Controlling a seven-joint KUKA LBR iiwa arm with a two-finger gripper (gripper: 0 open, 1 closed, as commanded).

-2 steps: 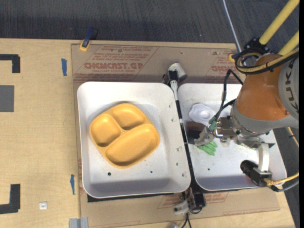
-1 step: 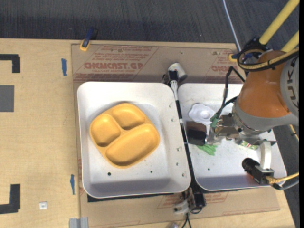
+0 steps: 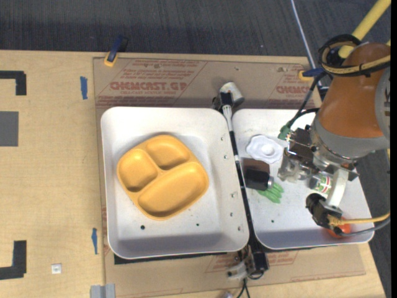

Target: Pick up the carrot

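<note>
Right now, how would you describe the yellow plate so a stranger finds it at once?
Take the left bin of the two. In its middle lies the yellow plate, divided into three compartments. It is far larger than the things in the right bin.

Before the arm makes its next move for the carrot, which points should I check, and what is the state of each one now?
1. Carrot found: cannot tell. A small orange piece shows in the near right corner of the right bin, half hidden under the wrist.
2. The gripper is above the right bin: ok.
3. The gripper is above that orange piece: not ok. It hangs nearer the bin's middle.
4. Free space beside the gripper: not ok. A white cap, a black block and a green piece lie close by.
5. The yellow plate in the left bin is far from the arm: ok.
</note>
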